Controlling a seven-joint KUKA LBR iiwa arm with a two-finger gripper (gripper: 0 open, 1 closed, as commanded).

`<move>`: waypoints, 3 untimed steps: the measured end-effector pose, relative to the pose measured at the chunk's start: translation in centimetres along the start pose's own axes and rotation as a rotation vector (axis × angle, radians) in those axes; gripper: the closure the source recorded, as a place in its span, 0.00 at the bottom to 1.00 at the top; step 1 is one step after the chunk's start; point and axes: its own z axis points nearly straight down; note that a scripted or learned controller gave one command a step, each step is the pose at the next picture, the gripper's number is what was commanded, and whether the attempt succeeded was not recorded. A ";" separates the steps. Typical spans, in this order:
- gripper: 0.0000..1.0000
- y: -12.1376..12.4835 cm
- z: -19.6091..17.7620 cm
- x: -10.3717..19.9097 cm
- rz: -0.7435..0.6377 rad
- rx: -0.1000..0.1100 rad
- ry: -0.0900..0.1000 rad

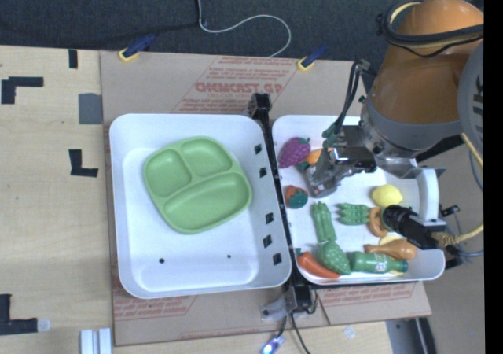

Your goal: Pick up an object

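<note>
Over right bin (pixel 357 126), gripper (pixel 321 184) hovers beside purple grapes (pixel 295 150); finger state unclear; next: descend, pinch one toy.

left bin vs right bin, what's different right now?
Contents: the left bin holds a single green divided plate; the right bin holds many small toy foods, such as purple grapes and a yellow lemon.
Arm: the tool hangs over the right bin, none over the left bin.
Shared: both are shallow, white, and meet along the black divider.
</note>
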 end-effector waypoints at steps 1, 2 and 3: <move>1.00 0.2 -5.3 9.0 -0.008 -0.007 0.004; 1.00 -0.2 5.6 4.5 0.008 0.010 -0.003; 1.00 0.1 -3.8 4.9 0.001 -0.010 0.002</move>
